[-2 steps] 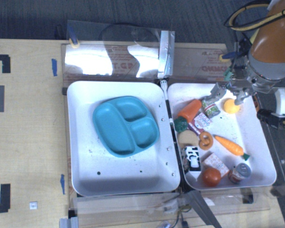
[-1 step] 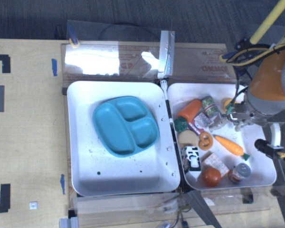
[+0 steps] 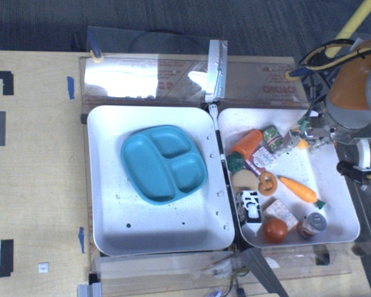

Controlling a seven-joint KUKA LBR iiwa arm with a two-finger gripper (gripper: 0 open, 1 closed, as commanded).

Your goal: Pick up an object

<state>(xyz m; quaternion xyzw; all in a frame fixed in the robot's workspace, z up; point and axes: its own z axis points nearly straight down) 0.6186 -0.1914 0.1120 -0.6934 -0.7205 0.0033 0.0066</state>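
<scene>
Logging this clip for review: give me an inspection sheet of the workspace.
Surface: wooden bench bearing two white bins, left bin and right bin.
Job's things: in the right bin, carrot, tomato, can, orange block and small packets.
Clutter: blue tray in the left bin.
Gripper: gripper low over the right bin's far right corner; grasp unclear.
Cables: yellow and black cables above the arm.
Surroundings: clear panel behind the bins; dark floor.
</scene>
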